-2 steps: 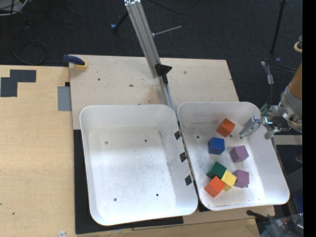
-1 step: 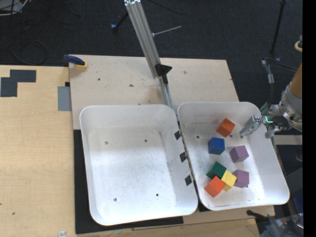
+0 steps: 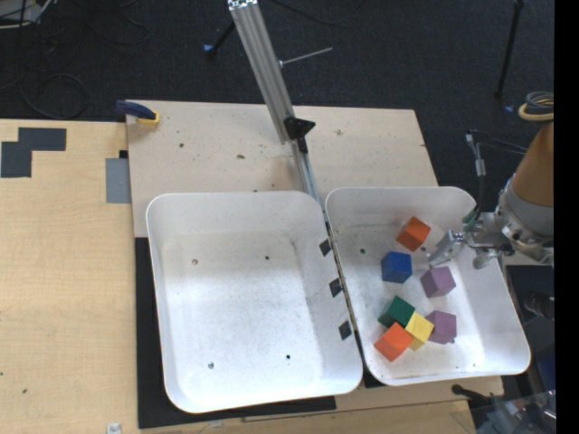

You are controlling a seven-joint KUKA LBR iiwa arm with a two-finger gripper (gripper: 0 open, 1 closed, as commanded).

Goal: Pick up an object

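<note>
Small purple cube (image 3: 438,280) in the right bin (image 3: 507,351), beside the hand (image 3: 441,249); its grip state unclear.

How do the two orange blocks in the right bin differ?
The upper orange block stands alone near the bin's far side; the lower orange block sits near the front, pressed against a yellow block and a green block. The lower one looks redder and a bit larger. Both are cubes in the right bin.

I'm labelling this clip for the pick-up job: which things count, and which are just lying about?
For the job:
orange block
blue block
two purple blocks
green block
yellow block
red block
right bin
tool

Lying about:
left bin
metal rail
blue clamp
</note>
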